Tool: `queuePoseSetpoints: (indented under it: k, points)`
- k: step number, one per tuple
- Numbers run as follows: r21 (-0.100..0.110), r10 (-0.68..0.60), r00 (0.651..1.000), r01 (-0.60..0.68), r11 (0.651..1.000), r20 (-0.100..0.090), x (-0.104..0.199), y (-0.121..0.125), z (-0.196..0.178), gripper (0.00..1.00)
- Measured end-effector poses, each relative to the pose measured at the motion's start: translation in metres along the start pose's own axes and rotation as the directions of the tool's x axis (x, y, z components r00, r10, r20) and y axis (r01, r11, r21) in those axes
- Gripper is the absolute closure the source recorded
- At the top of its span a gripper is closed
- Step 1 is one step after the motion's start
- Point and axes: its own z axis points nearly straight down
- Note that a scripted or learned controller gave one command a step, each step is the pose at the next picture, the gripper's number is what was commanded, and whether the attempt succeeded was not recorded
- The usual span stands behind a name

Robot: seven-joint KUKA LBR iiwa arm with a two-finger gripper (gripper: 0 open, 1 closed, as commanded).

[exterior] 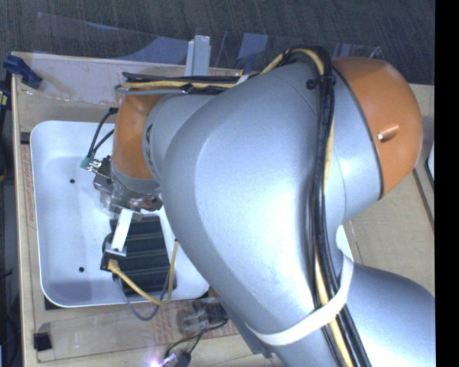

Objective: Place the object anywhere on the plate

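Note:
The grey arm (291, 205) covers most of the view, including the right bin. Its orange wrist band (130, 140) is over the middle of the left white bin (53, 228). The gripper (126, 201) hangs below the band, low over the bin floor near the bin's right side. The arm's bulk hides whatever lies under and right of the gripper. On the bare white floor at the left I see two tiny dark specks (71, 180), and I cannot tell what they are.
The left bin's rim (32, 140) runs close to the wooden bench edge (19, 205). A blue clamp (19, 69) sits at the far left corner. A clear plastic sheet (99, 44) stands along the back. Loose cables (187, 319) lie at the front edge.

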Motion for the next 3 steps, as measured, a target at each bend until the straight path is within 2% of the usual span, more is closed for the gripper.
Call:
queuePoseSetpoints:
  k: [1,2,3]
  points:
    - [0.001,-0.198,0.980,0.198,0.980,0.000,-0.064,-0.024,-0.100,1.00]
    - [0.002,0.141,0.990,-0.141,0.990,0.002,-0.011,-0.012,-0.087,1.00]
    - [-0.001,-0.191,0.982,0.191,0.982,-0.001,0.091,0.021,-0.151,1.00]
